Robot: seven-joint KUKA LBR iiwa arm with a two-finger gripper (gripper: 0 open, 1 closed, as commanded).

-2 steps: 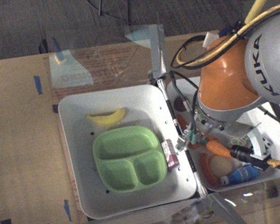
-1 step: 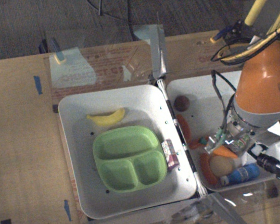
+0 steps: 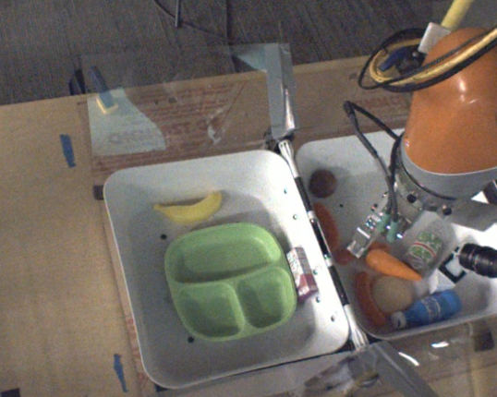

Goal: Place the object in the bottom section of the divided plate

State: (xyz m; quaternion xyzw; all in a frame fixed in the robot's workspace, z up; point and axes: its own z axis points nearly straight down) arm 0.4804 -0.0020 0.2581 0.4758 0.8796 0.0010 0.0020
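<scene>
The arm (image 3: 459, 113) entered from the right of the frame, and its orange band bulked large in the upper right. Below the band a grey collar led down and to the left into the wrist. The gripper (image 3: 379, 224) hung at the right-centre of the frame, pointing down and left, its body partly hidden beneath the wrist and a run of black cable.

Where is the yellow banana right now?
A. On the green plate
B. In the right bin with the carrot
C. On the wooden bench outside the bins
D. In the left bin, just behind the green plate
D: the banana lies on the left bin floor, just past the far edge of the green plate, not on it.
</scene>
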